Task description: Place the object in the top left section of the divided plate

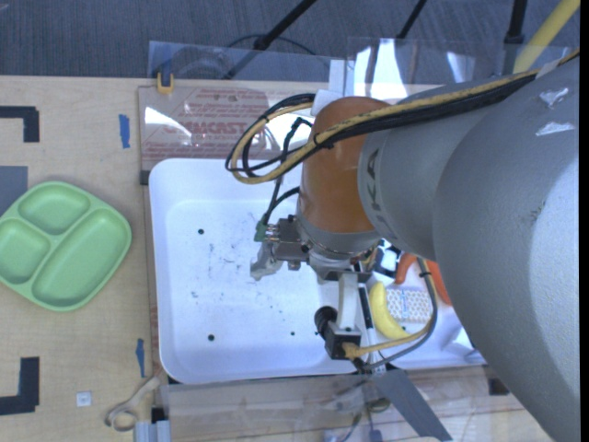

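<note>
The green divided plate [61, 244] lies on the wooden bench at the left, outside the bins, with two small sections toward the top and one long section at the lower right; nothing lies in it. My gripper [267, 261] hangs below the orange-banded wrist over the middle of the left white bin [189, 274], well to the right of the plate. A yellow banana [383, 311] lies in the right bin, partly covered by the arm, with an orange object [405, 266] just above it and a pale gridded packet [411, 306] beside it.
The large grey arm [479, 210] covers most of the right bin. A clear plastic sheet [221, 118] stands behind the left bin. Blue tape marks [124, 129] and black corner marks [26, 122] sit on the bench around the plate.
</note>
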Motion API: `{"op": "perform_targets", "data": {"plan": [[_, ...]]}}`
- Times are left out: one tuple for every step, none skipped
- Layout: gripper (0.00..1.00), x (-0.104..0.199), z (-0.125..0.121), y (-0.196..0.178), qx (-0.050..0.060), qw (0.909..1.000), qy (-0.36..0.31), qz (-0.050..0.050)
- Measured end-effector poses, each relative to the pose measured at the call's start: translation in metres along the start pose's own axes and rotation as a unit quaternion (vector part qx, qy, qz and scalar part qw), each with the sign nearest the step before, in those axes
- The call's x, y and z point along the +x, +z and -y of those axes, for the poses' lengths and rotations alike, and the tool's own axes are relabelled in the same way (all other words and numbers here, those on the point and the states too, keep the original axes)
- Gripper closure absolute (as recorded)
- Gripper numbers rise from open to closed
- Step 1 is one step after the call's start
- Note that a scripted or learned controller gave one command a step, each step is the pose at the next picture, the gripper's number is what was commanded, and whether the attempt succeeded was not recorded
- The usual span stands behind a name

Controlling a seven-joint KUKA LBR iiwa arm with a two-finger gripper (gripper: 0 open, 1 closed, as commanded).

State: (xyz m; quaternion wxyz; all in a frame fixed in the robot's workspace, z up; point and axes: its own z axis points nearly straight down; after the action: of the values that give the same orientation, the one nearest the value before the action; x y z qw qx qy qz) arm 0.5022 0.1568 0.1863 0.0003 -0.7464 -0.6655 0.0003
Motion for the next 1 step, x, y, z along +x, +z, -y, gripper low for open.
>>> {"op": "perform_targets", "data": {"plan": [[0.0,-0.0401,-0.0746,-0.0808,0.0,0.9976,0.069,0.0]]}}
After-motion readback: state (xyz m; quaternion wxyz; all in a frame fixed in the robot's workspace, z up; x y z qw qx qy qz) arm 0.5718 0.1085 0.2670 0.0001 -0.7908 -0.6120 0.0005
